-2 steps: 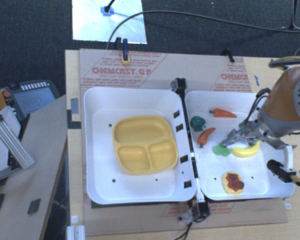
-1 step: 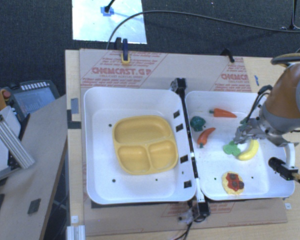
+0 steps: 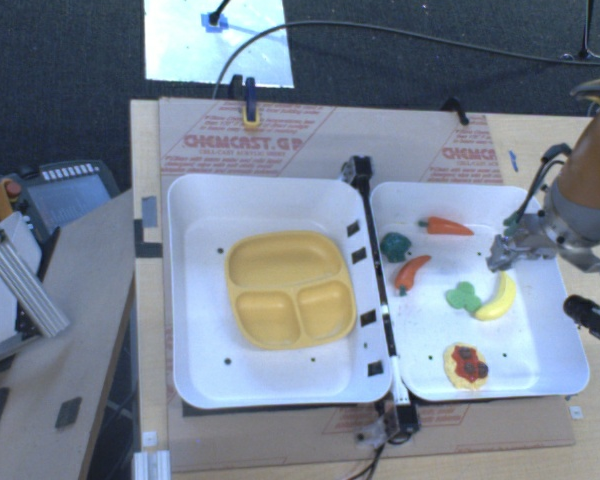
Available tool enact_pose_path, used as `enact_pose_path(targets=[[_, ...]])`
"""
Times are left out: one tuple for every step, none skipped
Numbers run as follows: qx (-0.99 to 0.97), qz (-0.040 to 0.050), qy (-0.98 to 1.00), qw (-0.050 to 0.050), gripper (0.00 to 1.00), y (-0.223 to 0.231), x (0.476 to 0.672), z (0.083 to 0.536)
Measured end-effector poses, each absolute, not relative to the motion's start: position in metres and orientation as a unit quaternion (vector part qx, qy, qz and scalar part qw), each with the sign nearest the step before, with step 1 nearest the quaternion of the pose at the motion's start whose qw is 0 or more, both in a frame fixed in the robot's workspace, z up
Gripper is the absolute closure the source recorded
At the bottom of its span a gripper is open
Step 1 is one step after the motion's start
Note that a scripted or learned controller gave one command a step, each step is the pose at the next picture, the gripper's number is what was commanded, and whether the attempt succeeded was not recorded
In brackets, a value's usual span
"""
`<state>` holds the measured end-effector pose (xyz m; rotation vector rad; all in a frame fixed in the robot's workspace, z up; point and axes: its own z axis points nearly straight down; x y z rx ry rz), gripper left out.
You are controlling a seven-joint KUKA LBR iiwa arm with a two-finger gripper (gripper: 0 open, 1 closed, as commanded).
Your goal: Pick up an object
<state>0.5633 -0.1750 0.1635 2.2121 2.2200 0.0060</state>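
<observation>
Toy food sits scattered across the right-hand shallow white bin (image 3: 540,368), and any of it could be the thing to grab. Closest to the action is a yellow plastic banana (image 3: 497,299), lying at a slant near the middle-right of that bin, with a small green leafy toy veggie (image 3: 463,296) touching its left side. The arm's two-finger gripper (image 3: 504,251) hangs just above the top end of the banana, coming in from the right side, and nothing is pinched in it that I can make out. Honestly can't tell if the claw is spread or clenched, it's just a dark blur at this angle.

Further up the bin there's an orange plastic carrot (image 3: 445,227) lying sideways near the back wall. Left of the gripper, a dark green broccoli toy (image 3: 395,245) sits by the bin's left wall, with a red-orange chili pepper toy (image 3: 412,271) tilted just below and beside it. Down near the front edge lies a round toy pizza slice with red topping (image 3: 466,365), well apart from the rest.

Next door, the left-hand shallow white bin (image 3: 200,368) holds a yellow three-compartment plastic plate (image 3: 290,288), sitting roughly in the middle. Both bins rest on a brown cardboard sheet with red lettering (image 3: 280,138) spread over the bench.
</observation>
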Motion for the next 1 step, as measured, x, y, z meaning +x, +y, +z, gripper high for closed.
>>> enact_pose_path(targets=[[0.705, 0.0023, 0.709, 0.004, 1.00, -0.1704, 0.5628, 0.2268]])
